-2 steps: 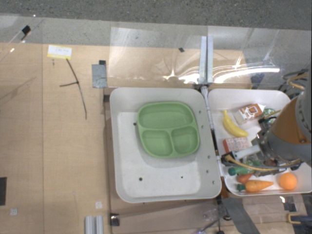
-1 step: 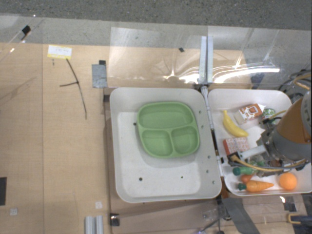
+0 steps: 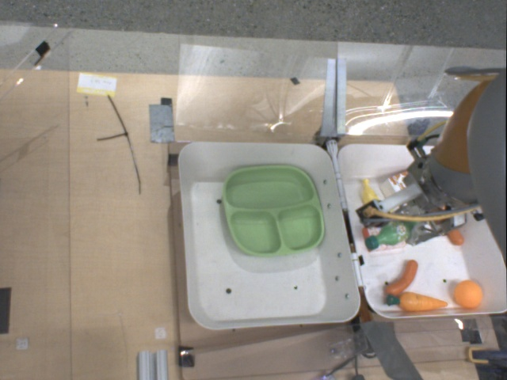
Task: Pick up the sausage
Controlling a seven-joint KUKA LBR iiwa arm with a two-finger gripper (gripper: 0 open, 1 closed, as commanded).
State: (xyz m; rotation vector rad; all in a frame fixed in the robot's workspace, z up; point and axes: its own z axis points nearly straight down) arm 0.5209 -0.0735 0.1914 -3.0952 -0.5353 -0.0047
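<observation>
A: Start at the near edge of the right bin (image 3: 483,311). What lies there?

B: A carrot (image 3: 421,300) along the front wall, and an orange (image 3: 468,294) just to its right. Right behind the carrot, nearly touching its thick end, is the sausage (image 3: 402,278).

A: How does it lie?

B: On a slant. Its long axis runs from the near left up to the far right, with the darker tip nearest the carrot. It rests free on the bin floor.

A: And the pincer?

B: The pincer (image 3: 412,208) is farther back in the same bin, low among a clutter of wrappers, with a green bottle (image 3: 386,236) just in front of it and a yellow one (image 3: 368,191) to its left. I cannot tell how its grip stands; cables and the wrist hide that.

A: So the sausage lies which way from it?

B: Toward the near wall, almost straight forward, apart from it with the green bottle between. My judgement: the arm must draw forward and turn across that slanted axis.

A: And the left bin (image 3: 198,291)?

B: A green divided plate (image 3: 274,210).
</observation>
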